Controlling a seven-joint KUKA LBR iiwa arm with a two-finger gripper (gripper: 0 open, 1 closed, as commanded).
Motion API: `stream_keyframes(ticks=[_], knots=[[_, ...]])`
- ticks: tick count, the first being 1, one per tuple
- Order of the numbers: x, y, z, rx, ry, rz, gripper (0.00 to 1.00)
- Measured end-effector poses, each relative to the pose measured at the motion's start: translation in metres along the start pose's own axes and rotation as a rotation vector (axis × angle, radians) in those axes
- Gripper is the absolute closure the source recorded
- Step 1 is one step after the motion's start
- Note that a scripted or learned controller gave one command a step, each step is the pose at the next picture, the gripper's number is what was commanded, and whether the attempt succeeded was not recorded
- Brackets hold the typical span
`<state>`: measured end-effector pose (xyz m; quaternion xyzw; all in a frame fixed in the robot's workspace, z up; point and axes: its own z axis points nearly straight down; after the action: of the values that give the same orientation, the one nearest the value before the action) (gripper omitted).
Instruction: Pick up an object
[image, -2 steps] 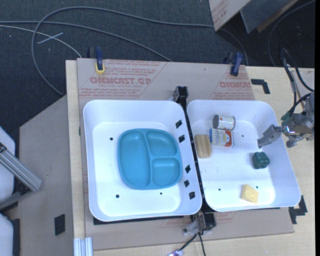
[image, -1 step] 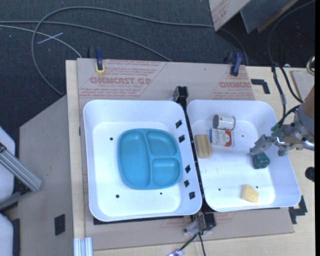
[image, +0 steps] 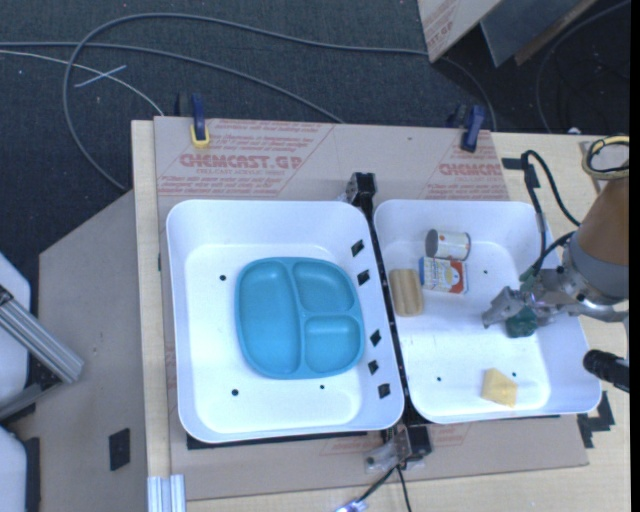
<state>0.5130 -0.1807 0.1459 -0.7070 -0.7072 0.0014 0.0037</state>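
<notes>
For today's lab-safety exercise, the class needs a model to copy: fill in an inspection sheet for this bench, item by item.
Surface: two white bins side by side on a board, left bin, right bin.
Job's things: in the right bin a small can, a carton, a tan block, a yellow chunk, a green object.
Clutter: blue divided plate in the left bin.
Grippers: hand low over the right bin at the green object; grip cannot be judged.
Cables: grey cable looping on the floor; black cable by the arm.
Surroundings: blue clamps on the board's far edge, cardboard box.
</notes>
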Motion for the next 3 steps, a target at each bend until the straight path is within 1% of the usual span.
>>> stream_keyframes(ticks=[1, 2, 3], knots=[[-0.01, 0.011, 0.04, -0.016, -0.01, 0.004, 0.0], [-0.014, 0.016, 0.025, -0.034, -0.023, 0.003, 1.0], [-0.014, 0.027, -0.027, -0.014, -0.005, -0.001, 1.0]])
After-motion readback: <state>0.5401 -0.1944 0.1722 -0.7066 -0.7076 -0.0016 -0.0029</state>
